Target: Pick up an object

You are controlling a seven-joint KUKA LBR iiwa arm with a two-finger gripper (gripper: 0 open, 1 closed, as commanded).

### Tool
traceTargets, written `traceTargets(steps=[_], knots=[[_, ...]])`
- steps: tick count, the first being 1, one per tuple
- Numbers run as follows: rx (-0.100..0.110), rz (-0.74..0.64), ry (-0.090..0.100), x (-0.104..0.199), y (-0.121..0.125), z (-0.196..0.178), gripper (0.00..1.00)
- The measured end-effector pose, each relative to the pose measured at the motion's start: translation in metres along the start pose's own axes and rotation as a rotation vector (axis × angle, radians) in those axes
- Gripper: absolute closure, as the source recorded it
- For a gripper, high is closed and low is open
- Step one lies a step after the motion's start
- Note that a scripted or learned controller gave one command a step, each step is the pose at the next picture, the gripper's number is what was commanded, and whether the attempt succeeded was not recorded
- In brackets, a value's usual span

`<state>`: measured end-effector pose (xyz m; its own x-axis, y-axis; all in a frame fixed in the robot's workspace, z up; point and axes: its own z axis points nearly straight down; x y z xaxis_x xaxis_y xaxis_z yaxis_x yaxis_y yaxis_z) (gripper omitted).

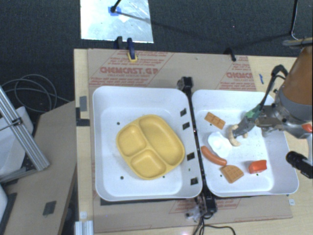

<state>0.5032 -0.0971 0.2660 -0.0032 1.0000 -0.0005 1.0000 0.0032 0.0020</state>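
The grey arm (pixel 293 106) with its orange band comes in from the right side. It leans down low, and its tool (pixel 238 131) points left. The tips look blurry.

A dark carpet (pixel 39 28) is covering the floor around the bench, and a shiny square sheet (pixel 116 13) is lying on it near the top, with a bit of blue tape (pixel 114 10) on it. Brown cardboard (pixel 146 67) printed with red letters is lying over the pale wooden bench (pixel 80 65), and a yellow clamp (pixel 132 57) is gripping its far edge. At the left, black cables (pixel 34 94) are looping over the carpet, a metal rail (pixel 22 136) is slanting across a lower tan surface (pixel 54 180), and soft, even light is falling over everything.
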Motion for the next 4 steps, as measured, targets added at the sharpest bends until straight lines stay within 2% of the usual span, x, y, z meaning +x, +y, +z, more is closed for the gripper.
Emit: traceTargets(steps=[1, 2, 3, 4], knots=[[0.003, -0.006, 0.003, 0.054, -0.017, 0.028, 0.0], [0.006, 0.005, 0.0, 0.019, -0.018, 0.085, 0.0], [-0.02, 0.002, -0.005, -0.02, -0.015, -0.088, 0.0], [0.015, -0.004, 0.004, 0.032, -0.014, 0.06, 0.0]])
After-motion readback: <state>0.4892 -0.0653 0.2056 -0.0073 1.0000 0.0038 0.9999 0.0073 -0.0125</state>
